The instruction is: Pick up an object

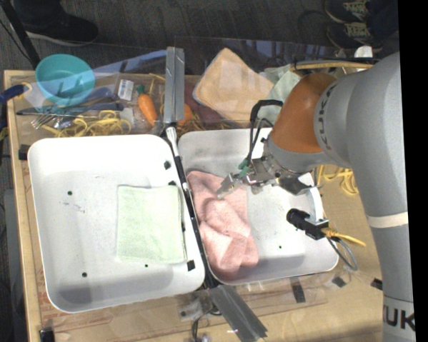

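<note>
My claw (232,181) hangs low in the right bin (298,266), its tip at the pink cloth's (224,227) twelve o'clock edge, placed to pinch a fold. I cannot tell its state. A green cloth (149,224) lies flat in the left bin (73,210).

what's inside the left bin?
One pale green folded cloth lies flat on the floor of the shallow white left bin, toward its right wall. Whatever is beneath the cloth is covered.
</note>
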Motion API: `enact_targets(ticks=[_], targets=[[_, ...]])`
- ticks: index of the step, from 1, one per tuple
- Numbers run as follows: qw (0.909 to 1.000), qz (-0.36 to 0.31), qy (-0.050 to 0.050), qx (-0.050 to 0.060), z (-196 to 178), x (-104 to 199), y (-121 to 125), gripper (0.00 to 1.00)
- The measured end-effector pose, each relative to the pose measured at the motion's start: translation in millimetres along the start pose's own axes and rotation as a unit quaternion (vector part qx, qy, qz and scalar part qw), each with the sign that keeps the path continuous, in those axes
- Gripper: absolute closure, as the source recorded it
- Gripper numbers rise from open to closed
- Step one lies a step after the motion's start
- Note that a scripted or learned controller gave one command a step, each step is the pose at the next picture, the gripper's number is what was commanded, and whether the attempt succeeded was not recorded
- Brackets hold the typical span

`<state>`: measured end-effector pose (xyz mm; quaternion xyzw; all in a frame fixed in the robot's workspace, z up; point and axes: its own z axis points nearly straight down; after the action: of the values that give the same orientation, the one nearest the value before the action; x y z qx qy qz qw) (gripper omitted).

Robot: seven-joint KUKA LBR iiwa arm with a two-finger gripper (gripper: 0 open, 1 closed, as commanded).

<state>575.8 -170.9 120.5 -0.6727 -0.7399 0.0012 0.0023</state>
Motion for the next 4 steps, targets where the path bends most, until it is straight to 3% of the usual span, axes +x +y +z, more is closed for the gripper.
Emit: enact_targets(ticks=[1, 2, 3, 4], targets=[[1.0, 0.004, 0.0, -0.001, 28.4, 9.5, 82.5, 0.0], [0.9981, -0.062, -0.001, -0.001, 28.2, -23.3, 11.9, 0.0], [0.9949, -0.101, -0.001, -0.002, 28.6, -25.3, -54.0, 0.0], [0.9878, -0.155, -0.001, -0.001, 28.9, 38.0, -34.8, 0.0]])
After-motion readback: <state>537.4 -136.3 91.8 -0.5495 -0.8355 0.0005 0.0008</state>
